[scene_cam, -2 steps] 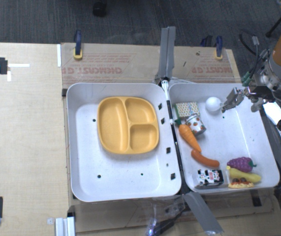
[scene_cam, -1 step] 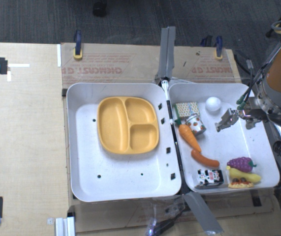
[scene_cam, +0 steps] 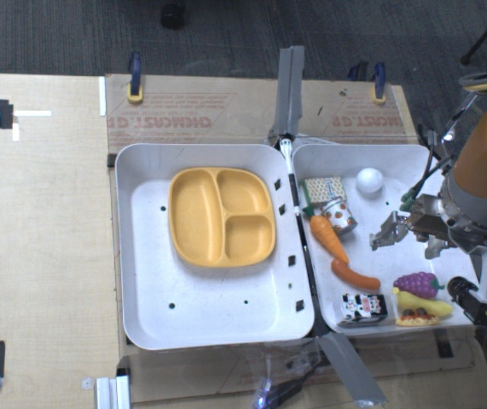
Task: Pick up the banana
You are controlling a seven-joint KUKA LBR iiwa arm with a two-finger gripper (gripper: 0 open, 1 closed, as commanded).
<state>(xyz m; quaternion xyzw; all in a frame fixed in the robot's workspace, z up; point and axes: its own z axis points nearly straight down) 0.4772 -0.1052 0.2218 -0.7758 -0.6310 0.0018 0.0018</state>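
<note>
Near edge of right bin: a small black-and-white carton (scene_cam: pixel 364 308) lies in the near left corner, with the banana (scene_cam: pixel 422 305) just to its right along the same near wall.
Banana: yellow, lying roughly flat on the bin floor, its length running left to right; a small red-and-yellow item (scene_cam: pixel 417 318) sits tight against its near side, too small to name.
Grapes: a purple bunch (scene_cam: pixel 417 284) rests just beyond the banana, touching or nearly touching it.
Gripper: the grey gripper (scene_cam: pixel 386 233) hangs over the middle of the right bin, pointing left, well apart from the banana and beyond the grapes; whether its fingers are spread or closed I cannot tell, and nothing is visible between them.
Arm: the grey arm with its orange band (scene_cam: pixel 482 156) comes in from the right over the bin's far right side.
Right bin (scene_cam: pixel 414 156): also holds a carrot (scene_cam: pixel 329 238) near the left wall, an orange sausage-like piece (scene_cam: pixel 356 275) just nearer than it, a small can (scene_cam: pixel 339 215) touching the carrot's top, a patterned packet (scene_cam: pixel 323 189) beyond the can, and a white ball (scene_cam: pixel 369 180) to the right of the packet.
Left bin (scene_cam: pixel 141 254): carries a yellow three-compartment plate (scene_cam: pixel 222 216) toward its far half.
Bench: brown cardboard (scene_cam: pixel 200 109) lies under the far side of both bins, held by two clamps.
</note>
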